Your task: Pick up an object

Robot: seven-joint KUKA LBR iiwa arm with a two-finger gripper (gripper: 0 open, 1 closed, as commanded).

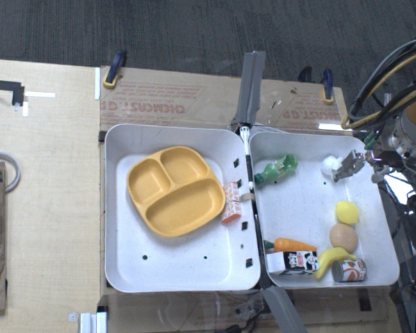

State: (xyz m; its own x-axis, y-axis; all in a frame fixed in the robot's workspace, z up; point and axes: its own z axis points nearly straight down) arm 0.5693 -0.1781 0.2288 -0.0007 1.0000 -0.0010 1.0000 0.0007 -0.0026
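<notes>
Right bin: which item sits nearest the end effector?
The small white object, just left of the end effector; the lemon and green item lie farther off.

one fixed overhead camera, angled down over both white bins (115, 213)

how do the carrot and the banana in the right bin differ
The carrot is orange, straight and tapers to a point, lying almost level. The banana is yellow and curved, lying at a slant against a can. Both are long, thin toy foods at the near end of the right bin.
</notes>
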